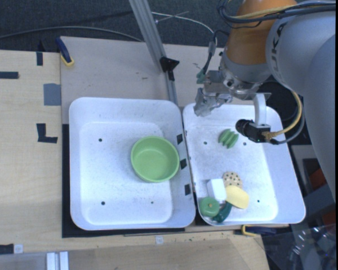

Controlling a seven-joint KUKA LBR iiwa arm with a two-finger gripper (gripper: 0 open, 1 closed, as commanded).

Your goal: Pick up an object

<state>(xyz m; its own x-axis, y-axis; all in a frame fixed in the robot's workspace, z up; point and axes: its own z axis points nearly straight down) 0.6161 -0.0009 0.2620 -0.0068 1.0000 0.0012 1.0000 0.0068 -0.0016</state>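
Left bin (pixel 90 167): this shallow white plastic tray held one round light-green plastic bowl (pixel 154 159), sitting upright near its middle.
Gripper (pixel 204 107): hung over the right bin's far left corner, carrying nothing; whether its fingers were apart could not be told.
Right bin (pixel 270 173): a ridged green plastic piece (pixel 228 138) lay alone, likely the easiest pick; a yellow lump (pixel 238 197), white block (pixel 217 188) and speckled biscuit-like disc (pixel 231 178) crowded the near corner.

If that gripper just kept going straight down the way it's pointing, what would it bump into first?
Probably bare bin floor: the gripper hangs over the right bin's upper-left corner, near its rim. The green ridged piece lies off to the side. Depth is unclear.
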